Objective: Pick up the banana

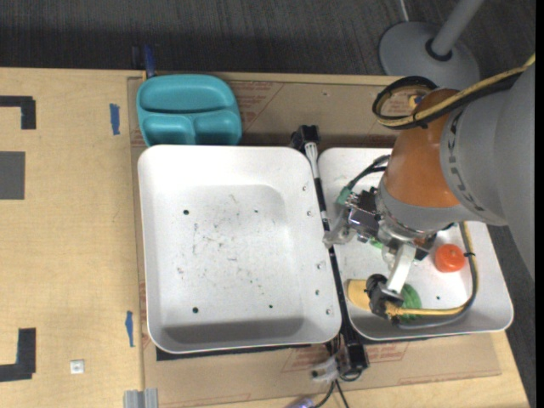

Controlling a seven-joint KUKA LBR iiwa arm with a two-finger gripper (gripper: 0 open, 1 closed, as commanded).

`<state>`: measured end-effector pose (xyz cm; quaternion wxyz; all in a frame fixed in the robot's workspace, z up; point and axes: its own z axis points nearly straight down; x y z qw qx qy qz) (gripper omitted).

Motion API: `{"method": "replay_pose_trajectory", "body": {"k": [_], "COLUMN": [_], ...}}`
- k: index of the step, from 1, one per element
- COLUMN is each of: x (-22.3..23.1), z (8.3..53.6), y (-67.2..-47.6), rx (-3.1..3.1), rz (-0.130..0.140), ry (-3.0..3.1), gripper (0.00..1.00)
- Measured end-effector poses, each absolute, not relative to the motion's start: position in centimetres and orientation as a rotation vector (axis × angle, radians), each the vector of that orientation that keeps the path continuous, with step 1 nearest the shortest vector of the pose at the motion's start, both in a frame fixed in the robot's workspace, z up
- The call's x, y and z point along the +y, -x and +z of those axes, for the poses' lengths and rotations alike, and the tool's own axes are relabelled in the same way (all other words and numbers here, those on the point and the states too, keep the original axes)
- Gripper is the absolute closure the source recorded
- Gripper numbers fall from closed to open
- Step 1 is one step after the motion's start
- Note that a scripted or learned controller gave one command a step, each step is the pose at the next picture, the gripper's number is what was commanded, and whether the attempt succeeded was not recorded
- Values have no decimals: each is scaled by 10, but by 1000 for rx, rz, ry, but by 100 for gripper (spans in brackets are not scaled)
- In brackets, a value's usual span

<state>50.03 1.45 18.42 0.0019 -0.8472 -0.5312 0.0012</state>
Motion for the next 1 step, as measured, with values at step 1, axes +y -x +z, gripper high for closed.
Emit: {"method": "replay_pose_trajectory", "body": {"k": [1], "x": [62], "z": [184], "y": [-479], "rx": [-1765], "rz": [4], "ry": [2594], "gripper": [0]}}
